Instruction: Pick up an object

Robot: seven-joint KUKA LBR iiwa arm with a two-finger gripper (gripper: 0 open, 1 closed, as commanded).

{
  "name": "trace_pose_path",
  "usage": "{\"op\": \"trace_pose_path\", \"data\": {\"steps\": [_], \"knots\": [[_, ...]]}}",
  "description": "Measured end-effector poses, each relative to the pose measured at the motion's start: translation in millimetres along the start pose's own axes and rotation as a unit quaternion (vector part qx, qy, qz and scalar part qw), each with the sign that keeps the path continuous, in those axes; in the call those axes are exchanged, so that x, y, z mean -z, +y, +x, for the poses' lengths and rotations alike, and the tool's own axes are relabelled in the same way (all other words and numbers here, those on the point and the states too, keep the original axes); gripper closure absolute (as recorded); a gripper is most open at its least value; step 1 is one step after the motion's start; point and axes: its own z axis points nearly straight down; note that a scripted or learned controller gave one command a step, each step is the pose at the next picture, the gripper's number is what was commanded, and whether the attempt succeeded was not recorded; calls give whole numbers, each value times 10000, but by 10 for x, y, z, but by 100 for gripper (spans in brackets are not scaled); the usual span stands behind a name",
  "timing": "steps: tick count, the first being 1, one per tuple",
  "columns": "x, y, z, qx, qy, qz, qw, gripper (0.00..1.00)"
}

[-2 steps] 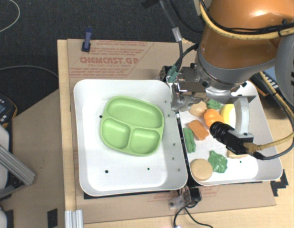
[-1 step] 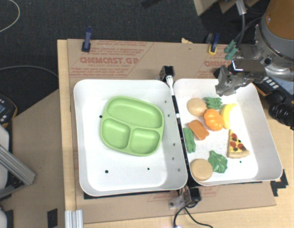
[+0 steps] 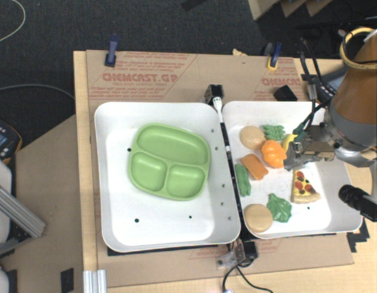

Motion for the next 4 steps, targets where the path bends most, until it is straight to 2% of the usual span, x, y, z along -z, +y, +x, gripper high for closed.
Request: {"op": "trace_pose_path", "data": {"steps": [1, 2, 3, 4], "knots": [[1547, 4, 727, 107, 23, -176, 9998, 100], [687, 0, 116, 22, -2, -37, 10000, 100], [1581, -4, 926, 105, 22, -136, 9998, 100], [282, 373, 431, 27, -5, -19, 10000, 100]]}}
